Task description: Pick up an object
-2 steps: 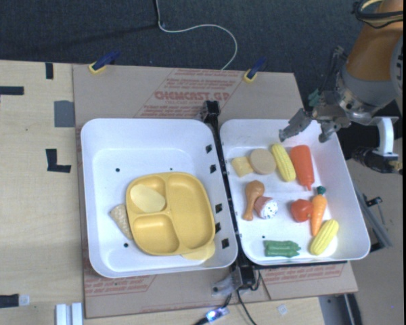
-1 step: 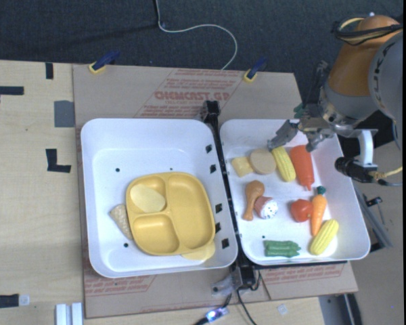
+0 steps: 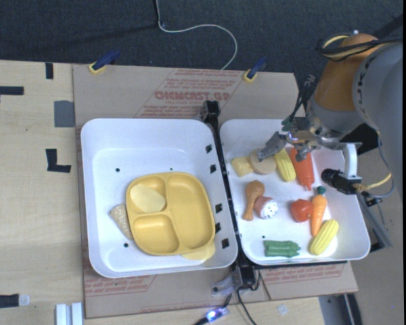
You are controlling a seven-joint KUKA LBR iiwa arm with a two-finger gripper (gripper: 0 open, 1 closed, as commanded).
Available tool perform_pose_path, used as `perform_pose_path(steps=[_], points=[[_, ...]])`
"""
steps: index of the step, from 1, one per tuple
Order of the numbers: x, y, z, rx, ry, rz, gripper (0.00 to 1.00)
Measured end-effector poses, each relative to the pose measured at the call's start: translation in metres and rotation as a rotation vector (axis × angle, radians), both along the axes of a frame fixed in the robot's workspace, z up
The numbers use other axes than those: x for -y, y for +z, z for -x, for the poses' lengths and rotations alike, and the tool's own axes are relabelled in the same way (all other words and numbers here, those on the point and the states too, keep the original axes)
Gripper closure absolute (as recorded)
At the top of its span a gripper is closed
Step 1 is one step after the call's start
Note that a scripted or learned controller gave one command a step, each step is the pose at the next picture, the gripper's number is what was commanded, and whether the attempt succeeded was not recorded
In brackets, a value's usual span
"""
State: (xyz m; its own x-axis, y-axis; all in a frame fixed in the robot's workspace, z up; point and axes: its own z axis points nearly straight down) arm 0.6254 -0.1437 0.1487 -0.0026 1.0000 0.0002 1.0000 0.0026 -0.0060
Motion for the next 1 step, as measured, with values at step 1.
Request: perform_pose_path(steps=[1], points=[[-0.0029,-0.0406,-0.0002,0.007,0.001,0.004,0.00]])
